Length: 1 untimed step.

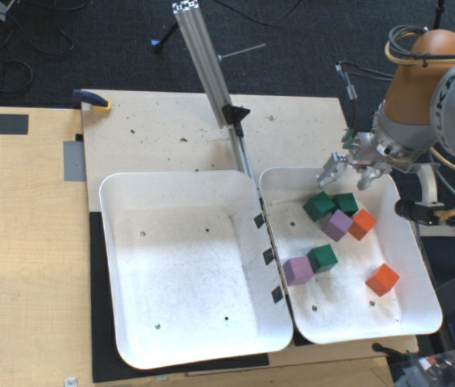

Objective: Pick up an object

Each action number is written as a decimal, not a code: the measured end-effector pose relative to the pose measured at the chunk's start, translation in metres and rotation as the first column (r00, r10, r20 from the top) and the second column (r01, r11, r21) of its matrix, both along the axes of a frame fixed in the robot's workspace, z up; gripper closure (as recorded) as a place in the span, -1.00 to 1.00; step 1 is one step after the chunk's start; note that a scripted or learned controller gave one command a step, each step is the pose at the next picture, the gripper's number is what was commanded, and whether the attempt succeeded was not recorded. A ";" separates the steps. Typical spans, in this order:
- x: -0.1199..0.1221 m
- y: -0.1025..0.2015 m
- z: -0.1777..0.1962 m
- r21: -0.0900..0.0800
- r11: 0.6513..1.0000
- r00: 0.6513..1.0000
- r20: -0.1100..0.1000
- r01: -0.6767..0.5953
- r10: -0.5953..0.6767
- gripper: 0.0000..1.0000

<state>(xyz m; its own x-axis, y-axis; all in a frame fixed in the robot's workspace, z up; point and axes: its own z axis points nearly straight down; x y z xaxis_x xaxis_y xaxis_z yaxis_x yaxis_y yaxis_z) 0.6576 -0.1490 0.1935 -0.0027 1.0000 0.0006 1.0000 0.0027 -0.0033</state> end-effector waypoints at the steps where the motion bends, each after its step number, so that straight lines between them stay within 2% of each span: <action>1: 0.000 0.000 0.000 -0.001 1.000 1.000 -0.001 -0.002 0.002 -1.00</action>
<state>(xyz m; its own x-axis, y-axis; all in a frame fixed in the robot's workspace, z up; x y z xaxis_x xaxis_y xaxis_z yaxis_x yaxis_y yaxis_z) 0.6576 -0.1487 0.1936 -0.0050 1.0000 0.0000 1.0000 0.0050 -0.0038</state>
